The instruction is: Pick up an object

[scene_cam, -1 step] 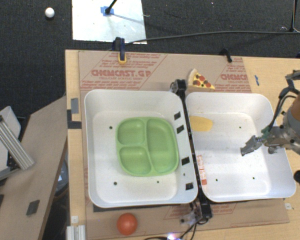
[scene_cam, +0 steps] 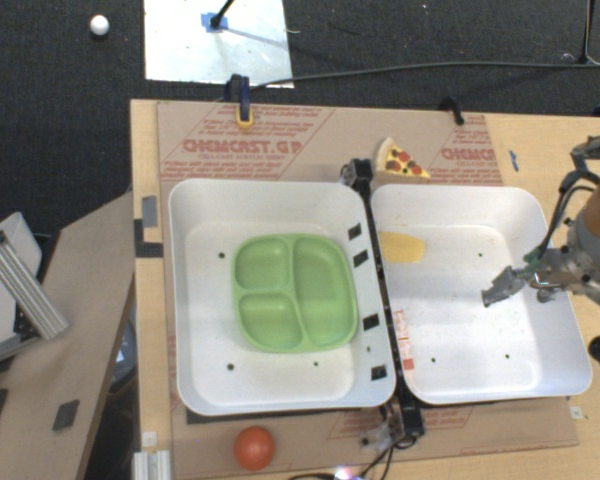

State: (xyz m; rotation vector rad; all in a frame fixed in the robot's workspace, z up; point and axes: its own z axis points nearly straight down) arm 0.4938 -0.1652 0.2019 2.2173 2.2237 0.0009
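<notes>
The surface (scene_cam: 540, 148) is seen from above, with two white bins set side by side on it. The left bin (scene_cam: 205, 228) is occupied by a green divided plate (scene_cam: 294, 293), laid flat with its compartments facing up. In the right bin (scene_cam: 480, 368) a flat yellow piece (scene_cam: 402, 248) is found near the far left corner, just beside the dividing wall; its long axis is laid across the bin, left to right. The end effector (scene_cam: 502, 288) is held low over the right bin's right half, well apart from the yellow piece. Nothing is seen held by it; whether it is parted cannot be told. A pizza slice toy (scene_cam: 402, 161) is placed beyond the bins, and an orange ball (scene_cam: 253, 447) in front of them.
</notes>
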